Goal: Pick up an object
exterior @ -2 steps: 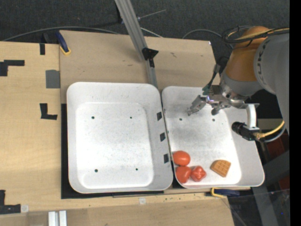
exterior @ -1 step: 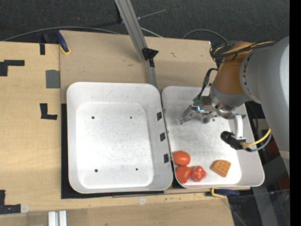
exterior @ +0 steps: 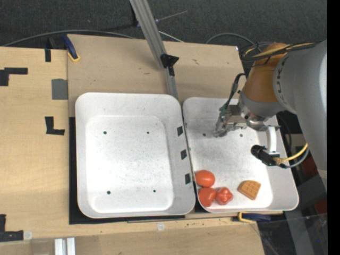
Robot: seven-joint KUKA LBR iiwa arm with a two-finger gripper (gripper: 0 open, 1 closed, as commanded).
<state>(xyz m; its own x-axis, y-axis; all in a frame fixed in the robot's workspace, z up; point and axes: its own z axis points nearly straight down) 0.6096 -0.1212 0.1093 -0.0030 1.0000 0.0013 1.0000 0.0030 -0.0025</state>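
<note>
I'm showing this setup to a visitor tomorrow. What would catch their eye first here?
Probably the big grey arm with its orange band, reaching in from the right, its gripper low over the right bin's upper part. Next, the bright cluster at that bin's near edge: three red pieces close together and a tan waffle-like piece just right of them.
</note>
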